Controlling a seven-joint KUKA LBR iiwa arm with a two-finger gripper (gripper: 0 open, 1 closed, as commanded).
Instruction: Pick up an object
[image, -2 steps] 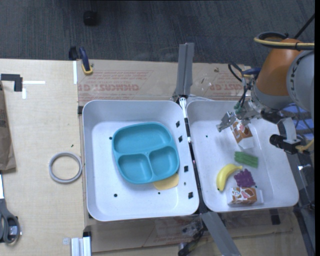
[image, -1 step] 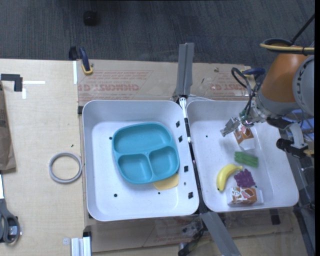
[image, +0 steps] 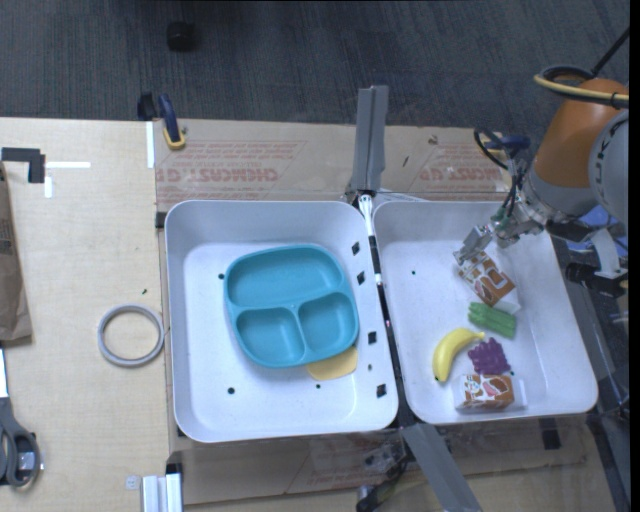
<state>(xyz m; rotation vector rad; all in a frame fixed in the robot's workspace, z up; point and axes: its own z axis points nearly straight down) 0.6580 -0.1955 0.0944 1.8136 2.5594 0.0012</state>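
So the wooden surface (image: 80, 250) has two white bins side by side. The left bin (image: 200, 400) holds a big blue divided plate (image: 290, 305) with three sections, and there's a yellow thing (image: 335, 366) poking out from under its lower right edge, can't really tell what it is.

The right bin (image: 420, 390) has all the small stuff. The arm (image: 580, 130) comes in from the right, orange band and all, and its gripper (image: 478, 245) is down at the upper part of that bin, right at the top end of a brown and white carton (image: 490, 282). Can't tell how far apart the fingers are or whether they've actually got hold of anything, it's too small and cluttered there.

Below that carton there's a green packet (image: 493, 320), then a banana (image: 452, 352) standing sort of upright, purple grapes (image: 487, 355) just beside it, and a second carton (image: 487, 392) near the bottom edge.

Off on the left of the surface there's a grey ring (image: 130, 333).
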